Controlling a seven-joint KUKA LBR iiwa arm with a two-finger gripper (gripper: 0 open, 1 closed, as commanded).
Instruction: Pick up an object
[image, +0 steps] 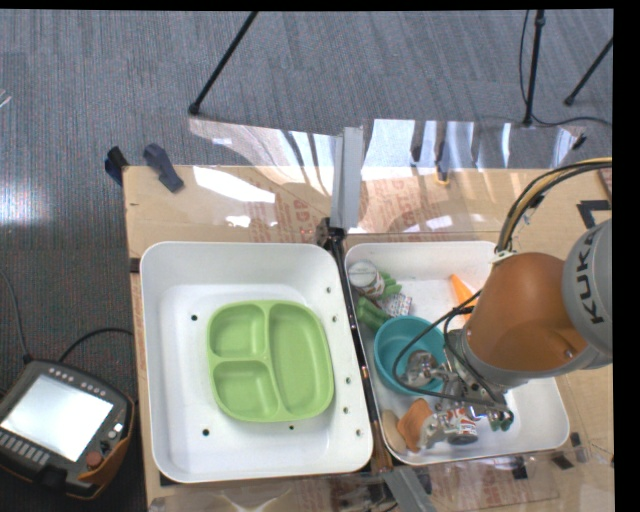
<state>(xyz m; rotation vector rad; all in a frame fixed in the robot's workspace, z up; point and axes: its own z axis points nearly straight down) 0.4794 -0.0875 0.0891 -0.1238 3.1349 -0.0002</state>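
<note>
Gripper (452, 400) down among right bin (545, 425) clutter, reaching stage.
I cannot tell its grip state. Teal bowl (400, 345) lies at its ten o'clock, small can (462, 428) just below; next it must close on one, then lift.

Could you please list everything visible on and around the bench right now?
Bins: two, white, side by side on the bench.
Divided plate: one, light green, middle of the left bin.
Bowl: one, teal, right bin, left of the arm.
Small items: several, mixed colours, right bin's far left corner; too cluttered to name.
Orange piece: one, right bin's far side.
Handheld controller: one, dark with pale screen, floor at lower left.
Arm: one, grey with orange band, over the right bin.
Gripper: one, low in the right bin.
</note>
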